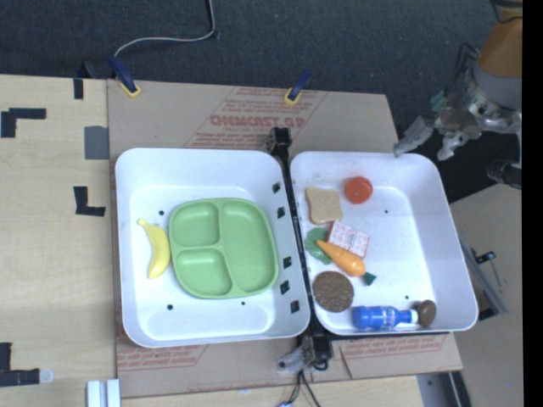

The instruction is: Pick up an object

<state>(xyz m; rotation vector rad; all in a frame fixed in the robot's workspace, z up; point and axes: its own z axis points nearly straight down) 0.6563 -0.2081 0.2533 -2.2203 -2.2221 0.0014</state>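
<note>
Pincer [428,142] spread above right bin [441,219], cardboard [254,121] printed "CHEMCAST GP"; blue bottle [379,317] label unreadable

Right bin [441,253]: right half bare, open to entry; left half crowded by bread [323,203], tomato [358,189], carrot [343,259], cookie [333,291]; bottle [382,316] blocks near wall.

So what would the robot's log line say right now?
gripper: open, above right bin's far corner | holding: nothing | tomato, carrot, bottle: untouched

Arm [501,53] at right, fingers [413,136] splayed.
</note>
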